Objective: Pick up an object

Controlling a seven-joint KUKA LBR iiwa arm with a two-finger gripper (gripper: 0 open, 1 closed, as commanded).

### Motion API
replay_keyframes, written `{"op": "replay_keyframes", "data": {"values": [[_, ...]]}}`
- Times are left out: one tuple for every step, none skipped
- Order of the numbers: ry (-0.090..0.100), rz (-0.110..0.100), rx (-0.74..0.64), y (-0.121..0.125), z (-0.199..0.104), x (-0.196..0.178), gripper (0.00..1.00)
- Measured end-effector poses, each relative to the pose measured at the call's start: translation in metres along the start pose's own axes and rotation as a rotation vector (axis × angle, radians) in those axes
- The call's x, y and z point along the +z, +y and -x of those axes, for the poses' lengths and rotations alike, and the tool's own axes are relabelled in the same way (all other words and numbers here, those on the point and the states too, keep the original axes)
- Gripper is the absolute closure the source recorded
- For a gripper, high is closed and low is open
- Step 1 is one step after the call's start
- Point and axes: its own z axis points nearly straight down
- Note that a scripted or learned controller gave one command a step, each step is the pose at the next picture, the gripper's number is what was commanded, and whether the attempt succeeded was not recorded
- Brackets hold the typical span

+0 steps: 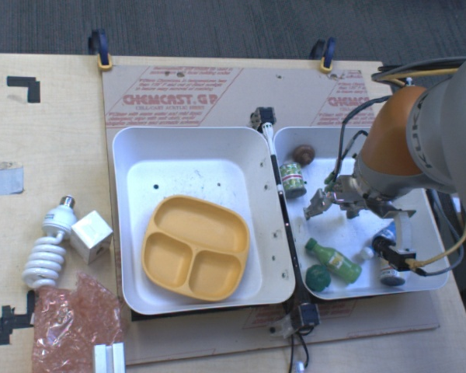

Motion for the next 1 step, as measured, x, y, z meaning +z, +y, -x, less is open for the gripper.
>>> {"op": "replay_keyframes", "data": {"values": [[-0.001, 0.002, -0.002, 0.0009, 0.0005, -0.0104, 1.0]]}}
